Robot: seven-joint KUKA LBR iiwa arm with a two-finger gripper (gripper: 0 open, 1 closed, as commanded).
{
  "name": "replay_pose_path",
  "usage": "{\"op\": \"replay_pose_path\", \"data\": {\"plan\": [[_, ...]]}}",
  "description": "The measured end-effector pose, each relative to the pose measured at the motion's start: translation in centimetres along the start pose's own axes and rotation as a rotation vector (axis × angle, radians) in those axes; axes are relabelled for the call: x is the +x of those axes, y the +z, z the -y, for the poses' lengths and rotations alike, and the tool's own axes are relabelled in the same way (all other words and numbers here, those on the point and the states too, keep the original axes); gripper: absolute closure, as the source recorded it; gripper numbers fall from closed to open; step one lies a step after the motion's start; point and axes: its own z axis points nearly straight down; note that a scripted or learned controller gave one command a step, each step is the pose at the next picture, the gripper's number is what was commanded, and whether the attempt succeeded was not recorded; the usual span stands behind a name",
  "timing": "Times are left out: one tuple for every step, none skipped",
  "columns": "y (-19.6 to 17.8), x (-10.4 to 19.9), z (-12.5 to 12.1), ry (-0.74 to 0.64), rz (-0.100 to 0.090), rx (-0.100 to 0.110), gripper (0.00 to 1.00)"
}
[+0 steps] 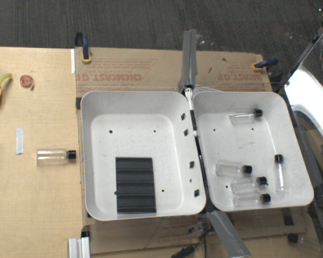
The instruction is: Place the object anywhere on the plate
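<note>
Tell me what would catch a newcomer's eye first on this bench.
The dark ribbed plate lying near the front of the left bin stands out most against the white. Next, a scatter of clear vials with black caps lies in the right bin, and one more vial rests on the bench left of both bins.

I've got five little clear vials with black caps, all lying flat in the right bin (290,144). One vial (243,116) sits alone near the back, cap pointing right. Another vial (279,174) lies along the right wall, cap toward the back. The other three bunch up at the front: one vial (232,169), one vial (246,185) and one vial (250,199), caps all right. The plate (135,186) is a dark ribbed rectangle lying flat at the front of the left bin (97,144).
</note>
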Motion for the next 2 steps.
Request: {"op": "replay_pose_path", "data": {"plan": [[-1.4, 1.5, 3.9, 0.002, -0.002, 0.0, 0.0], [-1.4, -6.3, 1.3, -0.078, -0.001, 0.001, 0.0]]}}
